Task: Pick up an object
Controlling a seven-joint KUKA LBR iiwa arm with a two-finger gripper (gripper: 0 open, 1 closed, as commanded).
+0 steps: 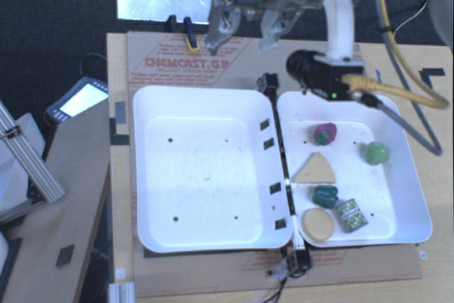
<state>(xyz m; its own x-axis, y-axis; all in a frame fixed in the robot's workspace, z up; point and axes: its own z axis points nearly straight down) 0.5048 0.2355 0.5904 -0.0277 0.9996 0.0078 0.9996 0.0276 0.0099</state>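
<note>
While parked at 12 o'clock above the worktop (177, 60), claw (245, 32) open, gripping nothing; wedge (316, 170) and other objects lying toward 5 o'clock, right bin (411, 213).

In the right bin (397, 223) lie a magenta-green ball (325, 133), a green ball (376, 152), a tan wedge (316, 170), a teal piece (325, 196), a green packet (350, 215) and a tan disc (317, 224).
</note>
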